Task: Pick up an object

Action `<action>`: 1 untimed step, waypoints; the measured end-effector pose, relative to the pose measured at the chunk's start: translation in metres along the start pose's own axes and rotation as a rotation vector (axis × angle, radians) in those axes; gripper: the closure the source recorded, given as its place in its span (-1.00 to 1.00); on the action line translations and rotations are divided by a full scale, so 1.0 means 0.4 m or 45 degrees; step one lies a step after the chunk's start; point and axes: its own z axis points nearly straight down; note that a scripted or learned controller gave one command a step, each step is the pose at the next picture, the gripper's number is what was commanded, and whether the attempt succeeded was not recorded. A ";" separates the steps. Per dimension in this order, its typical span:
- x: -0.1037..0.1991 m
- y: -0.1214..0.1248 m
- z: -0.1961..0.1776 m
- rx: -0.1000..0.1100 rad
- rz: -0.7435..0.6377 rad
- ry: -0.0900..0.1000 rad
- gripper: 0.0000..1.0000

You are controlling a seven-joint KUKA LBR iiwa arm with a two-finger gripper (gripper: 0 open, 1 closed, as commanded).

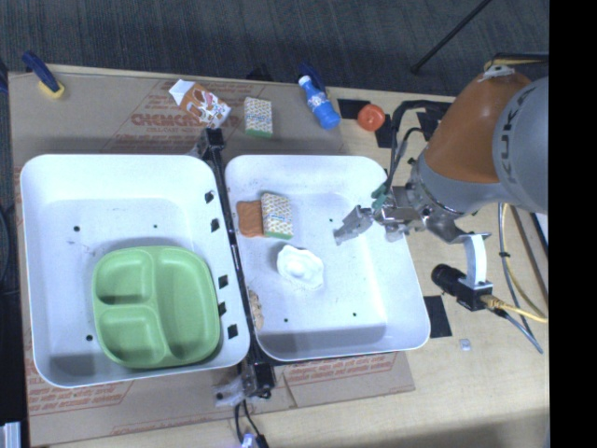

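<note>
the right-hand white bin (401,315) holds three loose things: a patterned sponge (276,215) with green, yellow and pale flecks, an orange-brown block (249,218) pressed against its left side, and a crumpled white object (299,266) just below and right of the pair. the sponge is a short rectangle whose long axis runs roughly up and down the view, tilted slightly so its upper end leans left; the orange-brown block lies parallel to it, touching. the gripper (354,224) hangs over the same bin, right of the sponge and above-right of the white object, apart from all three, its grey fingers pointing left; whether they are open or closed cannot be told, and nothing is visible between them. the left-hand bin (37,185) carries a green divided tray (156,304) in its lower half. both bins rest on printed cardboard (149,119) laid over a light wooden bench (485,381), joined by black clips along their shared edge. behind the bins lie a snack wrapper (198,104), a second small sponge (258,117), a blue bottle (319,102) and an orange cap (371,116); dark carpet lies beyond.
</note>
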 end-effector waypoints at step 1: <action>0.115 -0.141 0.288 0.004 -0.003 0.002 -1.00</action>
